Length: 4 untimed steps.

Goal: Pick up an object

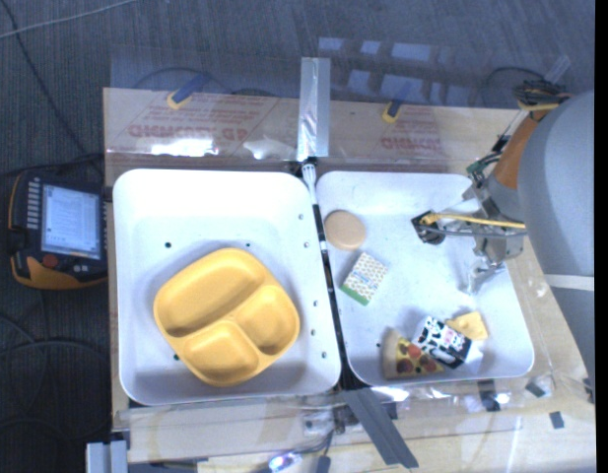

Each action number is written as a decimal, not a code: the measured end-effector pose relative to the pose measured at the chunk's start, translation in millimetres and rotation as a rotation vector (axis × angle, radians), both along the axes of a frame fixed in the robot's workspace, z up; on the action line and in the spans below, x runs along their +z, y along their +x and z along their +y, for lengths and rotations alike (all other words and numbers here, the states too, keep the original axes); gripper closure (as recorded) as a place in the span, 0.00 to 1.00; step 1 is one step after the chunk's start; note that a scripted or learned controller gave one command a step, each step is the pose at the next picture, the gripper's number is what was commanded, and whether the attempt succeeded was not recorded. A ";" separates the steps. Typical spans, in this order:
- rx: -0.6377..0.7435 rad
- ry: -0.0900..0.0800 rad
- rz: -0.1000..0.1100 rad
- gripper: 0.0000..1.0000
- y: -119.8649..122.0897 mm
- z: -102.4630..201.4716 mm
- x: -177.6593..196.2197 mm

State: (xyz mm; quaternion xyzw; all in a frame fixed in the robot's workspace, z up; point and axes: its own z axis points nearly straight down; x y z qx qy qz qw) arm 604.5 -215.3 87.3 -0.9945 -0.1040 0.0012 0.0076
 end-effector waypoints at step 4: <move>0.010 -0.014 0.015 1.00 39.7 -3.4 28.5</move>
